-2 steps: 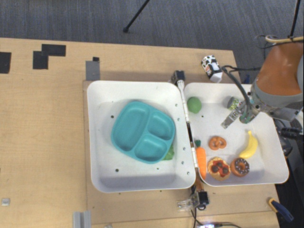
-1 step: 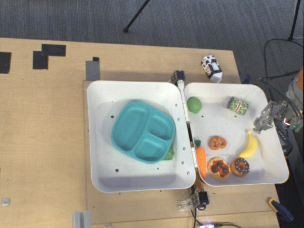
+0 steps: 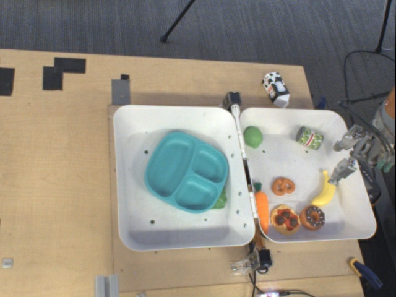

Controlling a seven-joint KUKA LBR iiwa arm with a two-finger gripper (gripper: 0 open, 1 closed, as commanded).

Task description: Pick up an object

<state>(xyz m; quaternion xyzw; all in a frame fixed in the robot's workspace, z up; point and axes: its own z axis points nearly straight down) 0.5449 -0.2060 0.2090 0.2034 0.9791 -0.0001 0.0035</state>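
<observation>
While arm cropped, end effector [image 3: 346,156] spread, above banana [image 3: 325,190].

I see grey carpet floor [image 3: 93,11] beyond the pale wood worktop [image 3: 55,197] — black tape patches [image 3: 62,72] near its far edge.

Left bin [image 3: 127,184]: divided tray [image 3: 187,171] inside. Right bin [image 3: 359,218]: ball [image 3: 252,136] and can [image 3: 309,137] at rear; pretzel [image 3: 283,185] centre; carrot [image 3: 262,208], tart [image 3: 284,219], donut [image 3: 312,217] along front; banana [image 3: 325,190] right.
</observation>
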